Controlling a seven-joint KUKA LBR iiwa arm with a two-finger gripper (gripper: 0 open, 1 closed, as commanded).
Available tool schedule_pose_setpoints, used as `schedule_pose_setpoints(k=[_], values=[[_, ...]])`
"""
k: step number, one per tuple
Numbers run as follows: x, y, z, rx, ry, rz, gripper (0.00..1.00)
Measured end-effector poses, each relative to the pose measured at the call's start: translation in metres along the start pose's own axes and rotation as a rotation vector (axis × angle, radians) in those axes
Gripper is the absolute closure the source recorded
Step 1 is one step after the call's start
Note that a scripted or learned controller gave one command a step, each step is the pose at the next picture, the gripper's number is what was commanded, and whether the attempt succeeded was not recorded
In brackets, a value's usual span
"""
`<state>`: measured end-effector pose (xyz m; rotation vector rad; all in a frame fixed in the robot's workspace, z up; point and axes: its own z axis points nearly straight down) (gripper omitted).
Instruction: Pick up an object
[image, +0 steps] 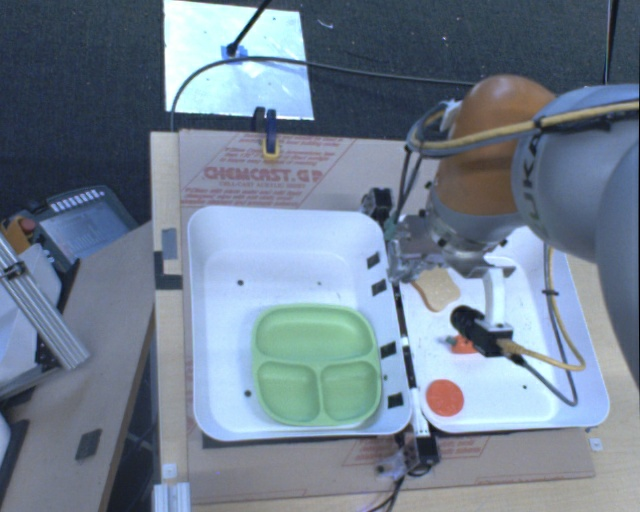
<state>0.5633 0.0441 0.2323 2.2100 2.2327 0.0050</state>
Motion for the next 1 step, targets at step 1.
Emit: schedule_pose_setpoints(k=[1], values=[[0.0464,-0.0111,-0.0055,0.0,0.0,0.0,1.0]])
